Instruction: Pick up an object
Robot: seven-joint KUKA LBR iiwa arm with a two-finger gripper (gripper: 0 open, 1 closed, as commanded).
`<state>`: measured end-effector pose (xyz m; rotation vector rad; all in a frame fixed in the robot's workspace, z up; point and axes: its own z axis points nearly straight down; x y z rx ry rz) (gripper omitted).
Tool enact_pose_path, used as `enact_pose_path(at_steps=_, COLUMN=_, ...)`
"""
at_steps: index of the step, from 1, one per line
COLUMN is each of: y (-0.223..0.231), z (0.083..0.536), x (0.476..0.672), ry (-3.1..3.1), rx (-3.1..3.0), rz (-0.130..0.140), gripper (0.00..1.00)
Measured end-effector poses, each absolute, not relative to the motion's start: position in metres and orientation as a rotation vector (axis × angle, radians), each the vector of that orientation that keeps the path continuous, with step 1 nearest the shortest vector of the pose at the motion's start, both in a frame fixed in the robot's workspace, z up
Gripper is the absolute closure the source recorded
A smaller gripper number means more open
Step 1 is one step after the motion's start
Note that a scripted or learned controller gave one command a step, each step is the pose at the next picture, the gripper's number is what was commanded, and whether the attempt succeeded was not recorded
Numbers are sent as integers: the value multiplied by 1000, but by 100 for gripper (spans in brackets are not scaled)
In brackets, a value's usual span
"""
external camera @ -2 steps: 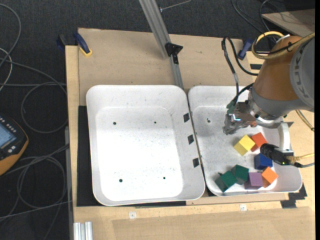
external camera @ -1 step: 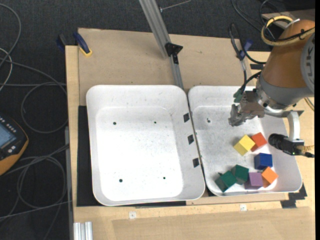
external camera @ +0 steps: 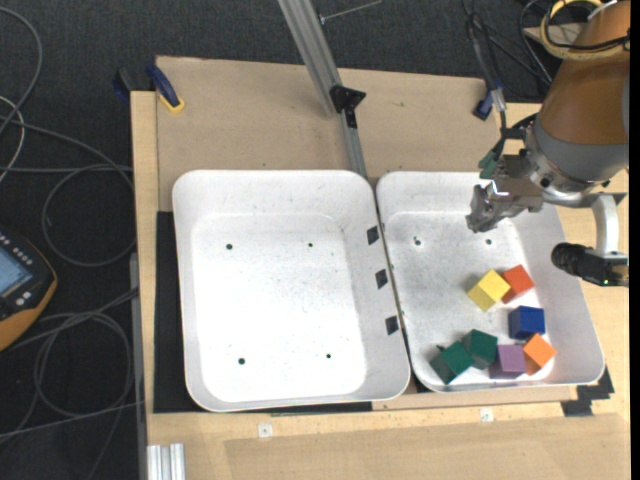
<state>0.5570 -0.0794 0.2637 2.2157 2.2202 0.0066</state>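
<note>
Seen from above at a slant: a pale wooden table (external camera: pixel 250 108), flat and matte, bearing two shallow white bins side by side, both of smooth moulded plastic with rounded corners and fine dark speckling on the floor. Left bin (external camera: pixel 195 268) marked with four small dark dots on its floor. Right bin (external camera: pixel 420 198) holding a cluster of small solid blocks toward its near right corner: a yellow cube (external camera: pixel 490 290) touching an orange-red block (external camera: pixel 517 280) just behind it, a blue cube (external camera: pixel 527 321) nearer the right wall, an orange block (external camera: pixel 539 350) in front of that, a purple block (external camera: pixel 511 359) beside it, and two dark green blocks (external camera: pixel 468 353) pressed together against the near rim. All blocks matte, sharp-edged, lying apart from the arm. Reaching in from the right, a rounded grey arm with a glossy orange band (external camera: pixel 590 78), ending in a dark metallic end effector (external camera: pixel 487 218) hanging over the far part of the right bin, behind the yellow cube and clear of it. Cannot tell how wide its tips stand; nothing visible between them. A slim grey metal bar (external camera: pixel 320 58) running diagonally across the far side of the table, blue clamps (external camera: pixel 165 86) at the far corners, black cables (external camera: pixel 60 178) looped on the dark carpet at left.
</note>
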Motion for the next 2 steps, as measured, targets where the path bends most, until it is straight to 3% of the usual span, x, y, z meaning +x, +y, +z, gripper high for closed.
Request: enact_pose_path(at_steps=2, y=30, z=258, x=539, ry=2232, rx=2216, rz=3, gripper=100)
